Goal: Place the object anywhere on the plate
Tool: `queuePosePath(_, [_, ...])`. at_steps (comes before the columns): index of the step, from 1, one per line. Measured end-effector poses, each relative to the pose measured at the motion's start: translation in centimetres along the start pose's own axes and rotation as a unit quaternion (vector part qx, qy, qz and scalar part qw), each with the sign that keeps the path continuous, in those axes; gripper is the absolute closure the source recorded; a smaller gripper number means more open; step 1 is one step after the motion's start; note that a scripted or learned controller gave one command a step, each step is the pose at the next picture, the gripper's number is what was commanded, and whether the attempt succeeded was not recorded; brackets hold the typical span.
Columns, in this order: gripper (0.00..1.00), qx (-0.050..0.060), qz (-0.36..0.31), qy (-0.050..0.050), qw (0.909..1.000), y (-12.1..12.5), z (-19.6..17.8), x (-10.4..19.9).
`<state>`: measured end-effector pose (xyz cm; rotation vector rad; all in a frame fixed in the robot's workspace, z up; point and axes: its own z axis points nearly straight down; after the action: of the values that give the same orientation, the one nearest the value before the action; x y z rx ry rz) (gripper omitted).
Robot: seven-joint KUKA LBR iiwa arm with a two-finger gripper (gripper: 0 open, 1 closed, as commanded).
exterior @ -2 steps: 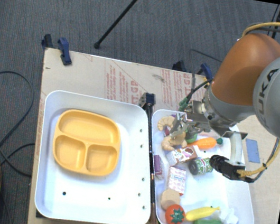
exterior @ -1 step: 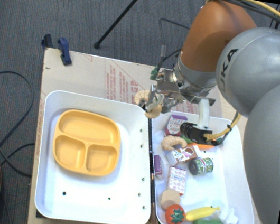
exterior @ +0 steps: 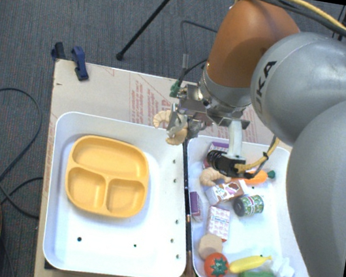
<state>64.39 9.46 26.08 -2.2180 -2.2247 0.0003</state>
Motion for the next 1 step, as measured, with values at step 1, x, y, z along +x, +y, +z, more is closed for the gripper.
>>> queuePosePath(1, [1.0,-0.001,-0.004,0.0,1.0,0.03,-0.99,0.09])
